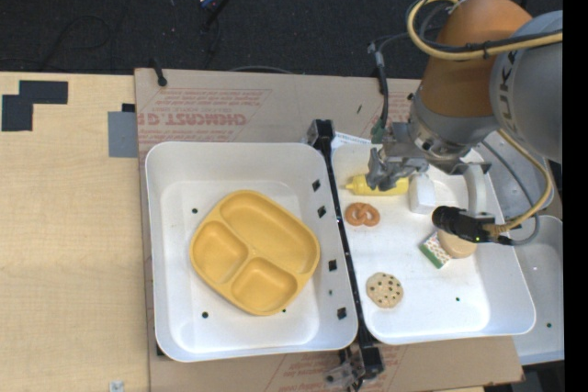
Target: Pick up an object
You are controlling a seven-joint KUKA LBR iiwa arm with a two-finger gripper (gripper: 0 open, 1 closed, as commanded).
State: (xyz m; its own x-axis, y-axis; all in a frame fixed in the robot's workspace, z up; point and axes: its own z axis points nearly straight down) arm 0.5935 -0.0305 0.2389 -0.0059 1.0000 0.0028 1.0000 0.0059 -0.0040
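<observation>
End effector [384, 176] down at yellow toy [377, 186], right bin's [459, 308] upper left; finger spread can't be told. Advise a centred grip, straight lift, clear of pretzel [362, 216].

Yellow divided tray [254, 251] sits in the white left bin [170, 188]. Right bin [478, 308], also white, has a tan cookie [384, 289] with dark chips, an orange-brown pretzel [362, 216] and something yellow [386, 186].

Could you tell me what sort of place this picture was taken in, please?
Probably a robotics lab's grasping bench: a grey arm reaches over two white bins, one holding a yellow divided tray, the other toy food like a cookie.
</observation>
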